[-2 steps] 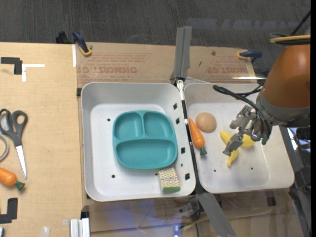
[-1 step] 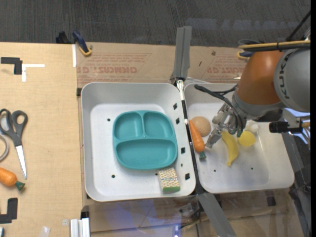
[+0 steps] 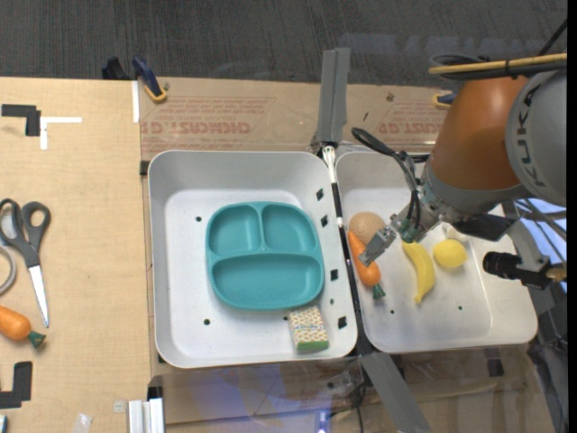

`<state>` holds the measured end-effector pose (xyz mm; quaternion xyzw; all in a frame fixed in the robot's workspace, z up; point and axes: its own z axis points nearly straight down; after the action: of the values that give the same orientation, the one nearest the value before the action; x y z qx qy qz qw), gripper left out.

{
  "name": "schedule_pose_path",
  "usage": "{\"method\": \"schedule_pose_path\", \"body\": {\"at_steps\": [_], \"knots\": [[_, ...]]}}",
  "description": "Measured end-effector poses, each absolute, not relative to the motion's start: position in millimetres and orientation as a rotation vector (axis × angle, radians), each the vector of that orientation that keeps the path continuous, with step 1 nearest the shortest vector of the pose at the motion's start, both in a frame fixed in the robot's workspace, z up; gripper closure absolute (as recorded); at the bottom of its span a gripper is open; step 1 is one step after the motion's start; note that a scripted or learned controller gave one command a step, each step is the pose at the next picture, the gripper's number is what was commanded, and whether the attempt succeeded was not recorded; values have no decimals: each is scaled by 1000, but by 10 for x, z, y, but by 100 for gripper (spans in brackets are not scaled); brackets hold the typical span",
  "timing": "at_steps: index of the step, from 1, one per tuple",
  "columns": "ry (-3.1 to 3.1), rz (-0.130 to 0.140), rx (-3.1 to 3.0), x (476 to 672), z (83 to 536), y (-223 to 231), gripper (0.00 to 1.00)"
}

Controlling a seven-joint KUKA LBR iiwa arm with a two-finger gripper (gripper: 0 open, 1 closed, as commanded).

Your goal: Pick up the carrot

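An orange carrot with a green stem end lies in the right bin, close against its left wall. My gripper reaches down from the right and its tip sits right at the carrot's upper end, partly covering it. The carrot looks to be resting on the bin floor. A second carrot lies on the wooden bench at the far left, outside both bins.
The right bin also holds a tan round item, a banana and a lemon. The left bin holds a teal divided plate and a sponge. Scissors lie on the bench at left.
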<state>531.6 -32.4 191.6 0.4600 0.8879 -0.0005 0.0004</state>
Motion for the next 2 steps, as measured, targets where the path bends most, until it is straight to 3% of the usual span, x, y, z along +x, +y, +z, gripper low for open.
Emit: {"method": "schedule_pose_path", "body": {"at_steps": [1,2], "knots": [[2873,-1,1272,4900,940,-1447,0],[2756,0,1499,5578,933,-1229,0]]}}
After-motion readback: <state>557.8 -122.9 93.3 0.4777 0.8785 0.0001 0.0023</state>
